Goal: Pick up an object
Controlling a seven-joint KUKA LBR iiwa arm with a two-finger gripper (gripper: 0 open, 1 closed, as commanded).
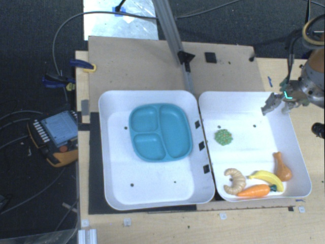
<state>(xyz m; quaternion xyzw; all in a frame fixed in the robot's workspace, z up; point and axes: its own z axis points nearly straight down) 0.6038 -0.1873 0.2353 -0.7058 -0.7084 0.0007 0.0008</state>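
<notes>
A: Carrot (pixel 253 190) lay lowest in frame, at the bottom edge of the right bin (pixel 238 111), touching the croissant (pixel 234 180) on its left, banana (pixel 266 178) just above it.

B: Other items?

A: Drumstick (pixel 282 167) sat near the lower right wall, beside the banana. Green lump (pixel 223 136), maybe broccoli or peas, lay alone mid-bin, well apart from the pile. Left bin (pixel 117 187) held a blue divided plate (pixel 160 131), center of that bin.

B: Gripper?

A: Gripper (pixel 274 103) hung at the upper right rim of the right bin, well apart from every item. Nothing was between the fingers (pixel 267 105); open or closed, couldn't tell at this size.

B: Best target?

A: My guess was the green lump: isolated, clear on all sides, fingers could drop either side of it. It looked like light toy food, probably stiff plastic, bumpy, so decent grip. The pile was riskier: smooth curved banana and carrot likely slippery, pressed together against the wall, little finger room.

B: Progress?

A: Pick not yet done, everything rested on the bin floor.
</notes>
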